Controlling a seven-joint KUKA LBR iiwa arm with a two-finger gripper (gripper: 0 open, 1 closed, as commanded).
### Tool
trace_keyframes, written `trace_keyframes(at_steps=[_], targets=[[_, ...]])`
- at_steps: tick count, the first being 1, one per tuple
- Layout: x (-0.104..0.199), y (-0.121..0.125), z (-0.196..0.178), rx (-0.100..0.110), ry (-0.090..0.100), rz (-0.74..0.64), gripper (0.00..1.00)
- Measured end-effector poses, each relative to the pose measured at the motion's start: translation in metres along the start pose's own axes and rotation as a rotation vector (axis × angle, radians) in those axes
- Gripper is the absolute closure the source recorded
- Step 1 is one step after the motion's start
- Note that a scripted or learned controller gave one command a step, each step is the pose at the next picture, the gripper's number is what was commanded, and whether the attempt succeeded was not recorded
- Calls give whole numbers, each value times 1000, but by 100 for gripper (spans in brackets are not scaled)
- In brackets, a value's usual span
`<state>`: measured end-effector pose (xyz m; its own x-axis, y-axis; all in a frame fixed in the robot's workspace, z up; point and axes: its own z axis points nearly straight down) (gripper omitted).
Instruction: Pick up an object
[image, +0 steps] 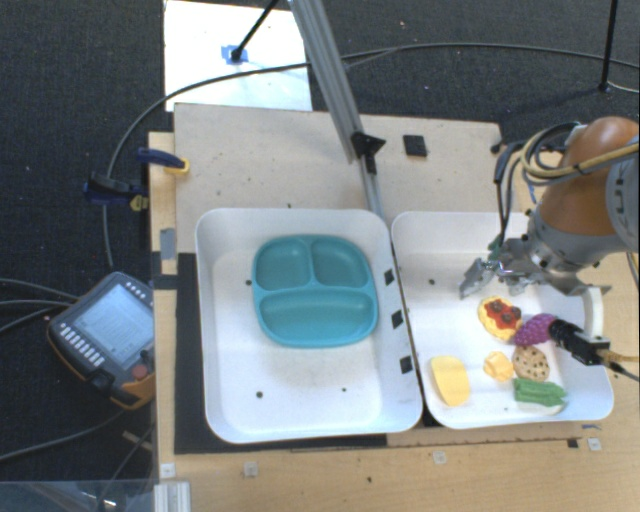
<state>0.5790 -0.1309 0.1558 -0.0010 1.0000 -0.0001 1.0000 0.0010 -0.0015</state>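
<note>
Dark carpet surrounds bench bearing two bins.

Arm cut off at right edge; pincer fingertips too small to tell.

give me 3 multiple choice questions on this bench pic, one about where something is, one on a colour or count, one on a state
1. Where does the divided plate lie?
A. in the left bin
B. in the right bin
C. on the floor

2. What colour is the divided plate?
A. red
B. teal
C. black

3. What is between the fingers of the gripper?
A. the yellow block
B. the plate
C. nothing visible

Key: 1 A, the plate sits in the left bin, away from the toy food. 2 B, it is plainly teal against the white bin. 3 C, the gripper hangs over bare white floor in the right bin, apart from the pizza slice and the yellow block.
</note>
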Motion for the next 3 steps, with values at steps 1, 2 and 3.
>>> trace_keyframes(at_steps=[1, 2, 3], targets=[[-2, -3, 42, -1, 0, 0, 0], [-2, -1, 29, -6, -1, -2, 100], [7, 1, -31, -9, -1, -4, 100]])
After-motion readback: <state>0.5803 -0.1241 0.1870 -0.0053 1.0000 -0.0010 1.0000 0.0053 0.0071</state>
